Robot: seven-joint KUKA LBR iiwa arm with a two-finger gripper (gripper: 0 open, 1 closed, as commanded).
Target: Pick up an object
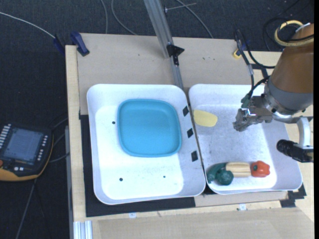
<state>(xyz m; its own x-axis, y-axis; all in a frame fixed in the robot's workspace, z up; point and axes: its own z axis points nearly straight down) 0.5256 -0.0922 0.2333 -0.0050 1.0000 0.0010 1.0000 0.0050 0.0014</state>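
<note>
In the right bin [234, 94] a pale yellow flat piece [205, 118] lies near the left wall. Along the front wall lie a dark green round object [220, 175], a tan cylinder [238, 169] and a red object [259, 169], close together in a row. My gripper [242, 122] hangs over the middle of the right bin, right of the yellow piece and well behind the row at the front. Nothing shows between its tips.
The left bin [102, 143] holds a square blue plate [149, 127]. A metal pole [159, 19] slants down to the divider between the bins. Cables run across the dark floor behind the bench, and a pendant [22, 151] lies at the left.
</note>
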